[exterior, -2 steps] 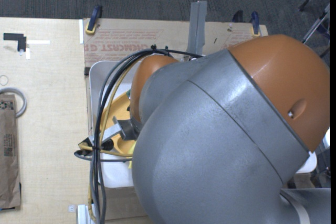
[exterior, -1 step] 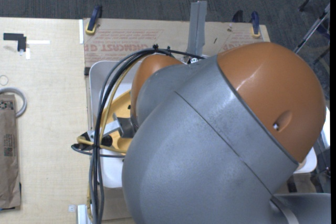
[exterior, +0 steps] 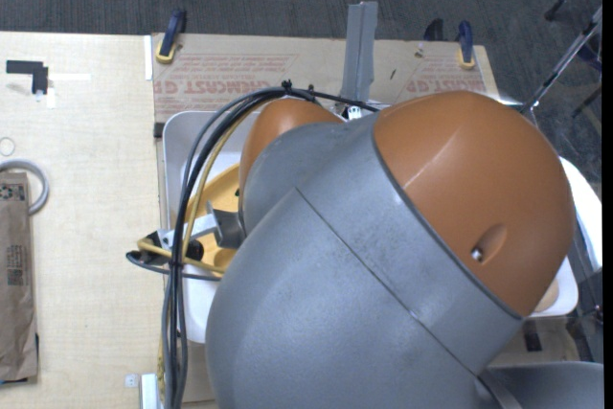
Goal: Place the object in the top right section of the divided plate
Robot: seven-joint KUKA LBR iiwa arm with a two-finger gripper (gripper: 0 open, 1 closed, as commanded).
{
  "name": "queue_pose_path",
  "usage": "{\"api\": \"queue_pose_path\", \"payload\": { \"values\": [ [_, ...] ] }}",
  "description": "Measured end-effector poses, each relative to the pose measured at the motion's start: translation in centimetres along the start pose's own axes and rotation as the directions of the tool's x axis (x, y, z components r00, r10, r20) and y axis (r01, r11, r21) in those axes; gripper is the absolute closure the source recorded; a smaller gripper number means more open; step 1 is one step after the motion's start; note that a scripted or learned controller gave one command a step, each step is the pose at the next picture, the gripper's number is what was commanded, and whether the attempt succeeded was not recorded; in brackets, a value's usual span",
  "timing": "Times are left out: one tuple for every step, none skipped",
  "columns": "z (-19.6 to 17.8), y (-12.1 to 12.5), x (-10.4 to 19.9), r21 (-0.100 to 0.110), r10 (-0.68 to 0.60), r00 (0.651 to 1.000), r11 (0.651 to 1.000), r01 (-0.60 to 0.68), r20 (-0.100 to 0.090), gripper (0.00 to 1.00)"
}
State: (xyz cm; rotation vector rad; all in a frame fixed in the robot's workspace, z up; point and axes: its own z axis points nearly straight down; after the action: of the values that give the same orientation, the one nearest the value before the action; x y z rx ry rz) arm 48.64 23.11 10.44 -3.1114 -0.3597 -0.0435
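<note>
My grey arm [exterior: 383, 283] with its orange bands [exterior: 460, 177] reaches in from the right and covers most of both bins. A sliver of the yellow divided plate [exterior: 216, 190] shows in the left bin [exterior: 174, 141], beside the arm's left side. A dark grey part of the gripper [exterior: 228, 225] sits low over that plate. The arm hides the plate's sections and whatever object lies there.
Black cables [exterior: 188, 196] loop from the arm down across the left bin's edge. Blue and yellow clamps [exterior: 170, 37] hold cardboard [exterior: 259, 77] behind the bins, near a grey post [exterior: 361, 53]. A brown paper bag [exterior: 14, 273] lies on the bench at far left.
</note>
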Motion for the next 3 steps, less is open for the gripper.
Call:
{"api": "queue_pose_path", "payload": {
  "values": [
    [0.0, 0.0, 0.0, 0.001, -0.005, 1.0, 1.0, 0.005, 0.001, 1.0],
    [-0.7, 0.6, 1.2, -0.007, -0.066, 0.997, 0.998, 0.066, 0.032, 1.0],
    [-1.5, 0.9, 1.2, -0.008, -0.064, 0.997, 0.998, 0.064, 0.036, 1.0]
  ]
}}
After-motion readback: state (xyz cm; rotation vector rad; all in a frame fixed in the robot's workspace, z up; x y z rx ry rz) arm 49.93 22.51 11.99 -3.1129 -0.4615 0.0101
